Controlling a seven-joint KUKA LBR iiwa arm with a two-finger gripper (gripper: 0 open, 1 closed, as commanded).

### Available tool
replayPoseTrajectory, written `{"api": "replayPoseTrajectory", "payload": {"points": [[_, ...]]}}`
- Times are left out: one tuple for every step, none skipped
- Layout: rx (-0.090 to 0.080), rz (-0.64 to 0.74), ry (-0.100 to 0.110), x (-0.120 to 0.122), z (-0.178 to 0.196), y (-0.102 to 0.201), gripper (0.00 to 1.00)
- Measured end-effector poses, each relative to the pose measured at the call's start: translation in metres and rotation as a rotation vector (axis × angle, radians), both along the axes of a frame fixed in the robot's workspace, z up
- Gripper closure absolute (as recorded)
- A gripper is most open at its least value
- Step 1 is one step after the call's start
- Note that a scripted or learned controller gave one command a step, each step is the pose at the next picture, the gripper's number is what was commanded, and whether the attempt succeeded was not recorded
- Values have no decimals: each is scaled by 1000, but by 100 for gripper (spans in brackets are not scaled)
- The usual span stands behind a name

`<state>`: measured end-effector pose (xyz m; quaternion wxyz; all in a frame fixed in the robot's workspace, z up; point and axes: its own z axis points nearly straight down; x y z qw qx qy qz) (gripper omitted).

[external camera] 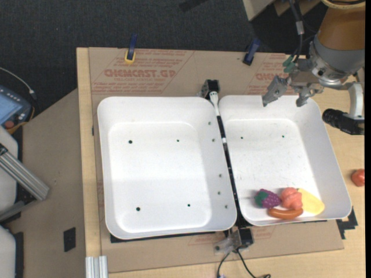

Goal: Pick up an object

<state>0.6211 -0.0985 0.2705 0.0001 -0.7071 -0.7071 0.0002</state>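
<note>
Gripper (287, 94) hangs above the far edge of the right bin (278, 155), fingers spread apart with nothing between them. Four toys cluster in that bin's near right corner, touching: purple grapes (268, 198), an orange-red piece (292, 197), a yellow piece (313, 204) and a sausage (284, 213). Gripper and toys are well apart. The left bin (159, 164) adjoins on the counter (93, 225).

From my remote seat I saw dark carpet floor (87, 10) stretching left of the gripper (286, 95), a light wooden tabletop (348, 155) just below it, and a brown cardboard sheet (174, 68) clamped with clips (131, 50) beside it.
</note>
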Motion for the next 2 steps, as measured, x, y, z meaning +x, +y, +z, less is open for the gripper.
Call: {"api": "replayPoseTrajectory", "payload": {"points": [[-2, -3, -7, -51, 54, -22, 0], [-1, 1, -13, -127, 152, -7, 0]]}}
